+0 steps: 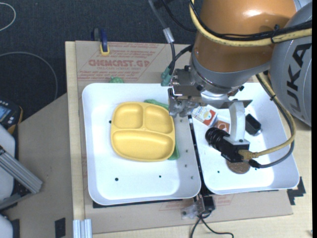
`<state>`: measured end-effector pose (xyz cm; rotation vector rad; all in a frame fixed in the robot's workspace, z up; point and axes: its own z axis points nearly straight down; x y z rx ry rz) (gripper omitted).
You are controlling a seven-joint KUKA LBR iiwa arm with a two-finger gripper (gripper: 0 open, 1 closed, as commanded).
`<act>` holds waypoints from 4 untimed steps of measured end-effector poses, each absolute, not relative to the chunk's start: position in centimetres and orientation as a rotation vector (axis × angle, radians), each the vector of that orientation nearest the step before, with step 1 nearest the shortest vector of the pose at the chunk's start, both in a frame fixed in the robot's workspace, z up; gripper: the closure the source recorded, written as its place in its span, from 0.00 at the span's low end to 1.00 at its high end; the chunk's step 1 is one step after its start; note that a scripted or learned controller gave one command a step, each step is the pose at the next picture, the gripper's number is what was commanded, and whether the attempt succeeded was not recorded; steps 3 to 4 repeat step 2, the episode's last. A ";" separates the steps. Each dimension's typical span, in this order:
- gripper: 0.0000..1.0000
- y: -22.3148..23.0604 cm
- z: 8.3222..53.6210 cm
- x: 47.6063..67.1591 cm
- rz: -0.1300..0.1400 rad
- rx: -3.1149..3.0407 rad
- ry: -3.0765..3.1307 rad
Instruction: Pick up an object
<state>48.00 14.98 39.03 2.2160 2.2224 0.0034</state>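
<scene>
While hanging over the yellow plate's right rim, claw touches nothing visible; grip state unclear.

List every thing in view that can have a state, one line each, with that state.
Yellow tray: upright, hollows up, lying in the left bin.
Green thing: mostly hidden under the tray, edge poking out.
Small packet: flat in the right bin.
Brown disc: flat in the right bin, partly covered by the arm's black part.
Gripper: low over the seam between bins, holding nothing seen.
</scene>
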 end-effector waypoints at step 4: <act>1.00 15.1 41.0 48.1 0.006 2.212 2.223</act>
